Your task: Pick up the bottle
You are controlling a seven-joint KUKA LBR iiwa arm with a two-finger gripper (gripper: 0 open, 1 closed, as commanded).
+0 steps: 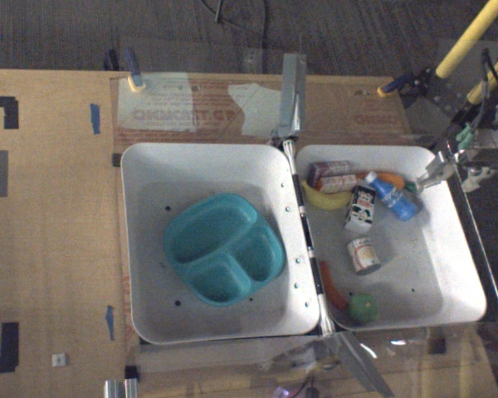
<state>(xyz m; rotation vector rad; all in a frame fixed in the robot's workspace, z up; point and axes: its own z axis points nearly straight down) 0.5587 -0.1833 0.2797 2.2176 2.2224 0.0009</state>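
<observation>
Tool (438, 171) at upper right rim of right bin (448, 301), slanting in from the right; fingers blurred and pale against the rim, so open or closed cannot be told. Nothing seen between them.

Bottle (394, 197) just left of tool tip, lying on bin floor: blue body, white cap end toward upper left. Label not legible. Touching or nearly touching an orange item (391, 178) behind it, possibly a carrot.

Further left, small carton (361, 206) standing, white with black patches, cow-style print; writing too small to read. Yellow banana (325, 197) curved along left wall of same bin, under a reddish-grey packet (332, 172), label blurred.

Lower in bin: small can (364, 255) on its side, pale label, unreadable. Thin red-orange piece (330, 284) against left wall. Green round fruit (364, 307) near bottom-left corner.

Left bin (149, 172) beside it, walls touching. Teal divided plate (224, 248) with three compartments, roughly centred, tilted relative to bin walls.

Tabletop (50, 222) tan, with black corner marks at left edge and short blue tape strips (95, 118). Cardboard sheet (199, 106) behind the bins, printed lettering upside down and faint, not readable with confidence. Yellow pole (473, 30) at upper right.
</observation>
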